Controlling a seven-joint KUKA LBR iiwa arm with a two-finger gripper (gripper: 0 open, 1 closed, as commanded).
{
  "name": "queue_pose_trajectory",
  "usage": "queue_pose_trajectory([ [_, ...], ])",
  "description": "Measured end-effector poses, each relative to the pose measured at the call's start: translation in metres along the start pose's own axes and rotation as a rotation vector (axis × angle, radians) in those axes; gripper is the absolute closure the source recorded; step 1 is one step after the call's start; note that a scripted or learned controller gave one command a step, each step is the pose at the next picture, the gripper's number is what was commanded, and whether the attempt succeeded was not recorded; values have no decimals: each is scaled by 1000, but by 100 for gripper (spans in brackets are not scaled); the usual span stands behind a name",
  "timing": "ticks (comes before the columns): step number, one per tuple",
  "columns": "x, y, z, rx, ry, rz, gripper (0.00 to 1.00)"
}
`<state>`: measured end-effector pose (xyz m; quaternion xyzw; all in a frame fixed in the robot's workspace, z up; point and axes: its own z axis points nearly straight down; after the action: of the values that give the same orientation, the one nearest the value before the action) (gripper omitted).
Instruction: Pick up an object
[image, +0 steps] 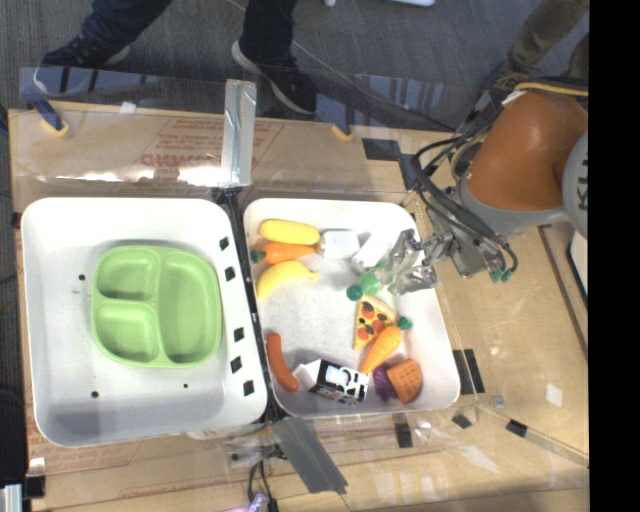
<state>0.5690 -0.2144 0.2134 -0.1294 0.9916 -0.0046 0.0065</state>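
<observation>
The grey arm with its orange band is reaching in from the right, and the metal two-finger pincer (400, 262) is being held low over the upper right part of the right white bin (432, 392), just beside the small green round piece (356, 291) and above the pizza-slice toy (372, 318). Whether the pincer is spread or pressed together cannot be told; nothing is being seen pinched in it. No object is being lifted yet, so the step in hand is being judged as the approach. Candidates are lying close together: a yellow banana-shaped toy (283, 277), an orange carrot toy (383, 347), a red sausage toy (281, 362), a black-and-white carton (340, 381) and a waffle-like orange block (405, 379). The green divided plastic tray (157, 304) is sitting in the left white bin (60, 420). For a clean pick, one isolated item should be chosen, probably the pizza slice or green piece, the descent being kept vertical and clear of the bin wall, since neighbours could be nudged.
</observation>
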Motion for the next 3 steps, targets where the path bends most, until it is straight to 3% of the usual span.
queue_pose_trajectory([
  [1, 8, 78, 55, -12, 16, 237, 100],
  [2, 32, 60, -72, -3, 1, 275, 100],
  [3, -20, 54, 122, -9, 13, 291, 100],
])
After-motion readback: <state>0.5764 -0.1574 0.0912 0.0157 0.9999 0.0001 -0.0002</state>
